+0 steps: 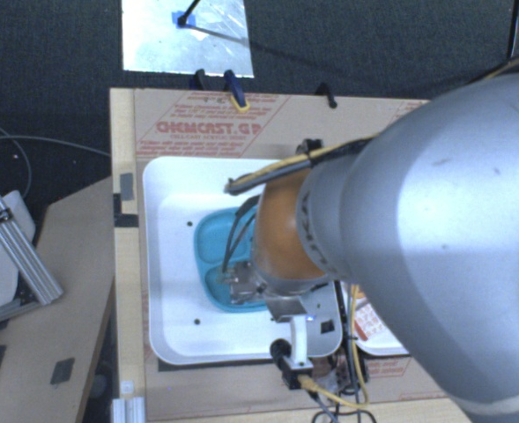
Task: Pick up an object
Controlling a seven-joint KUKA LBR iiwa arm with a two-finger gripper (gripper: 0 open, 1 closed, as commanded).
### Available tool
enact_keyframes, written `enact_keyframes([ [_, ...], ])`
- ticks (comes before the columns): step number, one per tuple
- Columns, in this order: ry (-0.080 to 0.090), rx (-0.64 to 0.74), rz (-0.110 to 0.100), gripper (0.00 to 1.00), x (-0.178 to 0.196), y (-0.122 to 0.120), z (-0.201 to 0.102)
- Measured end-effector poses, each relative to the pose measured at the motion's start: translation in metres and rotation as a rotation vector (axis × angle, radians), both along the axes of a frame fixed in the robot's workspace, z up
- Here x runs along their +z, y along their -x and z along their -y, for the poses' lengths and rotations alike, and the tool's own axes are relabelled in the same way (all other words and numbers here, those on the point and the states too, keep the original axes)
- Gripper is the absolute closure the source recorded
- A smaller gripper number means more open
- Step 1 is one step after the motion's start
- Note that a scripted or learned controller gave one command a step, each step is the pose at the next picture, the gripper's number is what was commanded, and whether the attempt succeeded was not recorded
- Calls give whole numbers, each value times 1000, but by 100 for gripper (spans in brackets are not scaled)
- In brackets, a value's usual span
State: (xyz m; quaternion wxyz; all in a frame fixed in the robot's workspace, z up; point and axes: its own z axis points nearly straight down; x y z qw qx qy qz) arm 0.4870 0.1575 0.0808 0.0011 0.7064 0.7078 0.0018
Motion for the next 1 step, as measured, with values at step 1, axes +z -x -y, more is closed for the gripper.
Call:
enact_keyframes([
  [1, -1, -1, -6, 100, 7, -96, 28],
])
